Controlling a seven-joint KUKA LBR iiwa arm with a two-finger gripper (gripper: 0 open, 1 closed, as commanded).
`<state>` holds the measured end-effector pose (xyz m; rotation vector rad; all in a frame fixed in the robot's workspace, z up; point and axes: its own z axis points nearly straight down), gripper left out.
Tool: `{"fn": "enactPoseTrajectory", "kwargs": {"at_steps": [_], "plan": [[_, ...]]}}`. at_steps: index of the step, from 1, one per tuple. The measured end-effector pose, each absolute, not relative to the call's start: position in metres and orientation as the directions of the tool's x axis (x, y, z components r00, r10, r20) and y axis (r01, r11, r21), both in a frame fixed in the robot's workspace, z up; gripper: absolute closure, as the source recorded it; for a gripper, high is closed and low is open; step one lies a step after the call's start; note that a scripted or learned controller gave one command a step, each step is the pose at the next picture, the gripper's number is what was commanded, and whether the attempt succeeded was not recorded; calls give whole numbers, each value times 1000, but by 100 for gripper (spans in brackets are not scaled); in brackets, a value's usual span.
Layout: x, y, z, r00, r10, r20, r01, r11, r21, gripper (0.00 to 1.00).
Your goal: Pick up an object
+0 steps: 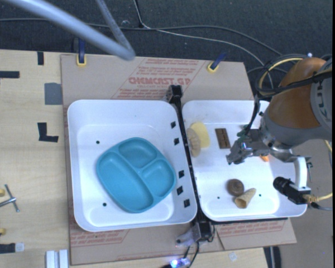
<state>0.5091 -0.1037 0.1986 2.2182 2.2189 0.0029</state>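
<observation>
Light was even and fairly bright, apparently from overhead, with no hard glare. The two white bins (78, 149) read clean and slightly bluish, their walls near overexposure, so inner edges showed only as faint grey shading. Shadows were soft and short: a thin one lay under the blue tray (135, 173), and small ones beside the items in the right bin. The floor (240, 10) at the top was dark and grainy. A grey bar (61, 17) crossing the upper left was badly out of focus. The arm (301, 102) was mildly blurred, its orange band dull. Overall resolution was low, and fine detail around the gripper (238, 153) was smeared.
</observation>
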Motion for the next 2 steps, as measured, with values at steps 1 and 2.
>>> {"fn": "enactPoseTrajectory", "kwargs": {"at_steps": [1, 2], "plan": [[509, -104, 200, -1, 1000, 0, 1000, 1, -1, 100], [504, -47, 213, -7, 1000, 2, 1000, 7, 0, 100]]}}
